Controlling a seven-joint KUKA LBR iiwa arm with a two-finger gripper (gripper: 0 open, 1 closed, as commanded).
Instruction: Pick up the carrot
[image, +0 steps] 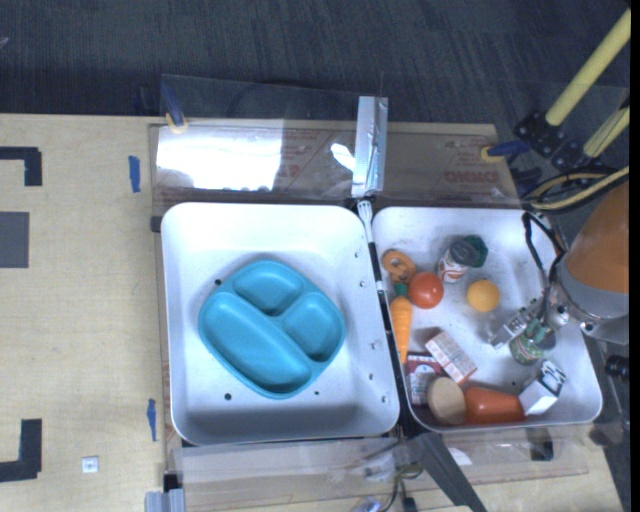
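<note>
1. Hanging low over the right bin (590, 395), the pincer (528, 335) sits near that bin's right wall, at the end of the grey arm with its orange band (605, 255) coming in from the right; whether it is spread or pressed together I cannot tell, since the metal parts blur into one small cluster, and nothing is visibly held in it
2. Just beside the pincer lie a yellow ball (483, 295) up and to the left and a small black-and-white item (551, 377) below it, so the arm is, by my judgement, placed over the wrong side of the bin for this task
3. The carrot (401, 322) lies at the opposite side of the same bin, along its left wall, stem end up and tip pointing toward the near edge; it is well apart from the pincer
4. A red tomato (426, 289) sits touching or just beside the carrot's upper end, and an orange ring-shaped piece (398, 265) lies above it, so the top of the carrot is crowded
5. A small red-and-white packet (451, 357) lies just to the right of the carrot's lower half, with a tan round piece (446, 399) and a red-orange sausage-like piece (492, 404) along the near wall
6. Because the carrot hugs the wall, a grip across its width looks tight; I judge one finger needs the thin gap by the wall
7. The left bin (190, 320) holds a blue divided plate (270, 325), and both bins rest on the counter (70, 300)
</note>
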